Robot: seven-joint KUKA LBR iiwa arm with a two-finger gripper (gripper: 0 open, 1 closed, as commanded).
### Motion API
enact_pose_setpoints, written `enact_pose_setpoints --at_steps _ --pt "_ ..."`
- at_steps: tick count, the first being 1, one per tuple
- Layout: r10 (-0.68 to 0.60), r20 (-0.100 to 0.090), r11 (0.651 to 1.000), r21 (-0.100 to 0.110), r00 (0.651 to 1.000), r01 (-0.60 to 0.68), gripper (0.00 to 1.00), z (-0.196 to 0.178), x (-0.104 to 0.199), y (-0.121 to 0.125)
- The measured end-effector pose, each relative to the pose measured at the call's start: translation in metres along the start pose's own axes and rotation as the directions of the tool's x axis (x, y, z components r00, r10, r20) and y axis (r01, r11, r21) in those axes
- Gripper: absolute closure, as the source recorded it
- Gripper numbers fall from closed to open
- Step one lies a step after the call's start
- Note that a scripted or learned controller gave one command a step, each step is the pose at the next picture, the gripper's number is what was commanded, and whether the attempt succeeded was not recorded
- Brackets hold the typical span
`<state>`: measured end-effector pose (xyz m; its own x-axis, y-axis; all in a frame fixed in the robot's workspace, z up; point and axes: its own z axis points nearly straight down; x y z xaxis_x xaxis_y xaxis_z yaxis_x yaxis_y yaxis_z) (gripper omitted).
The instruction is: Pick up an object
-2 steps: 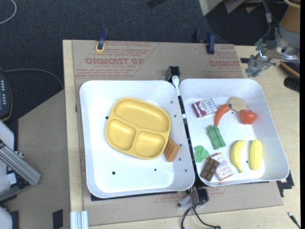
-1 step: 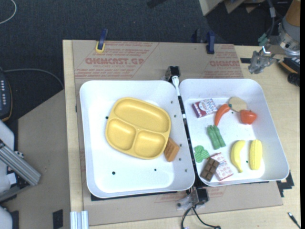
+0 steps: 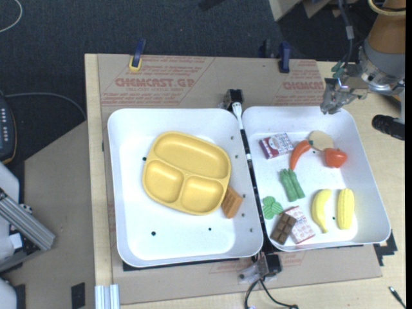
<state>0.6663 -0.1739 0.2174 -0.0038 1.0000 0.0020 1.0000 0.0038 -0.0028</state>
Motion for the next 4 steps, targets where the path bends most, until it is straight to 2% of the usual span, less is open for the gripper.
enact_pose_setpoints --at_steps 1,2,3,4 --pt "0.000 0.000 1.000 -0.001 1.000 0.000 1.00 -0.008 0.037 -0.033" --pt "0.000 -0.001 1.000 0.001 1.000 0.000 1.00 0.002 0.080 -0.060" --pt "-0.001 -0.001 1.000 0.000 1.000 0.001 1.00 -0.003 0.130 -0.079" --pt "-0.001 -0.001 1.000 0.003 1.000 0.001 1.00 0.006 0.175 -0.112"
